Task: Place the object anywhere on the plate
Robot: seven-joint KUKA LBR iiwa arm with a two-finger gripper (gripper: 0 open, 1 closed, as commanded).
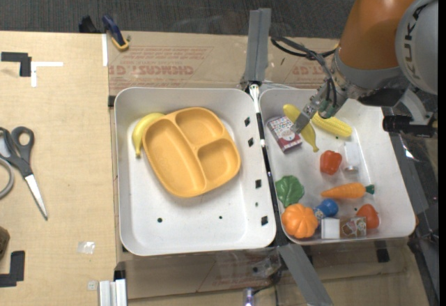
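We see the pincer (pixel 307 123) in the right bin, its opening unreadable, with the yellow divided plate (pixel 191 151) lying toward nine o'clock.

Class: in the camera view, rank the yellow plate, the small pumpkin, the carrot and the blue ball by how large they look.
1. Yellow plate
2. Pumpkin and carrot: too alike to rank
3. Blue ball
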